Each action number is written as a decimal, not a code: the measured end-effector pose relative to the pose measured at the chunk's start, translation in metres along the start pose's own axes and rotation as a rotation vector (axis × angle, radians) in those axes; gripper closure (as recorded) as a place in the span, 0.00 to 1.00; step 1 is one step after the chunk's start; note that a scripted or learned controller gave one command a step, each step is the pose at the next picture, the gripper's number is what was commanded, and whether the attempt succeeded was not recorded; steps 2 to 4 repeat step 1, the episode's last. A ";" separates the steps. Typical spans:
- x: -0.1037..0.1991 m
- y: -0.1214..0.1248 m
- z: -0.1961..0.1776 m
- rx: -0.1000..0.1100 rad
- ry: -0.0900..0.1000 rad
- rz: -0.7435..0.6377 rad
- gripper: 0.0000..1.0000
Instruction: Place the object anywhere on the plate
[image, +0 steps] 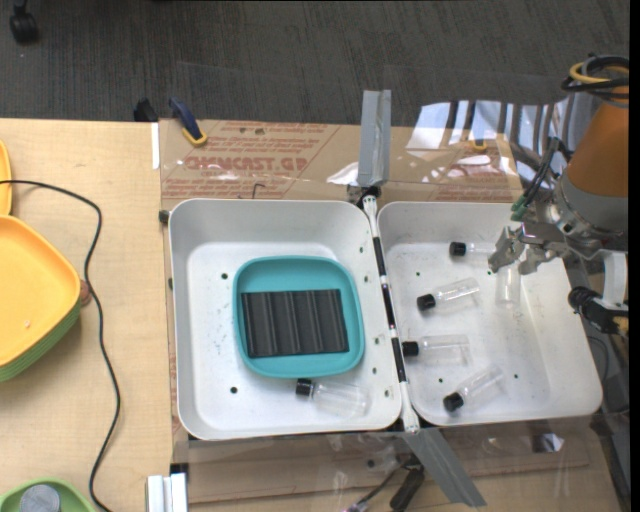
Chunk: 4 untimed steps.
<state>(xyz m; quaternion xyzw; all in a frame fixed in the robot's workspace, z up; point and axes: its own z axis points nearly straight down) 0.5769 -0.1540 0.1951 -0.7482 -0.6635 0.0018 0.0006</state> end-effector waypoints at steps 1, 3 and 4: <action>0.000 0.000 0.000 0.000 0.000 0.000 0.00; 0.000 0.000 0.000 0.000 0.000 0.000 0.00; 0.000 0.000 0.000 0.000 0.000 0.000 0.00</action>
